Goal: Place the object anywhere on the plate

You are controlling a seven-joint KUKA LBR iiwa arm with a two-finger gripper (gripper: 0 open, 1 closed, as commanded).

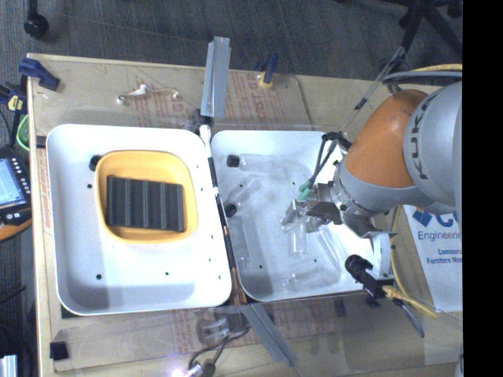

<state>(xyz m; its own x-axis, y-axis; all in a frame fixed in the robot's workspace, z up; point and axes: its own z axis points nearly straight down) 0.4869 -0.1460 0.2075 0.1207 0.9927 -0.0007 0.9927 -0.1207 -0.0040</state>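
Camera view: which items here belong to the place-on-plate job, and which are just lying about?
Part of the job:
- yellow plate with a dark ribbed insert, in the left bin
- clear objects in the right bin
- gripper, low over the right bin

Lying about:
- blue clamp
- handheld pendant
- metal bar

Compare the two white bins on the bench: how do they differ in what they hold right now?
The left bin holds a yellow plate with a dark ribbed block lying on it; the right bin holds several clear, glassy-looking items that are hard to make out. The arm's gripper hangs over the right bin, not over the left bin. Both bins are shallow, white and about the same size.
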